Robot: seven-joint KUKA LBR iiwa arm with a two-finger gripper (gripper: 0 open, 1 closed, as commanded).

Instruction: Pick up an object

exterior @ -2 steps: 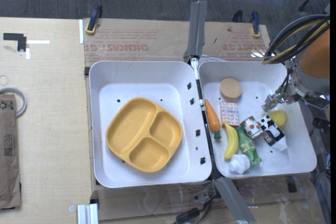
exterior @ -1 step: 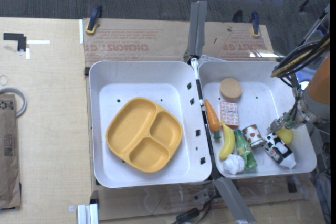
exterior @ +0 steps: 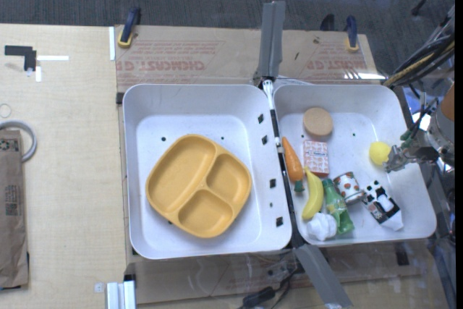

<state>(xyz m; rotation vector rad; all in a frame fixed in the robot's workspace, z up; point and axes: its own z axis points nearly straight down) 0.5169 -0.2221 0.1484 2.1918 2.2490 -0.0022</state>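
Small round yellow lemon [exterior: 379,152] just beside the tool [exterior: 397,158]

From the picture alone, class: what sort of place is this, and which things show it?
Probably a robotics lab bench set up for picking trials. Two white bins sit side by side, one holding toy food such as a banana and a carrot, and a gripper reaches in.

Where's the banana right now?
The banana lies in the right bin, near its left wall, below the carrot and beside the green packet.
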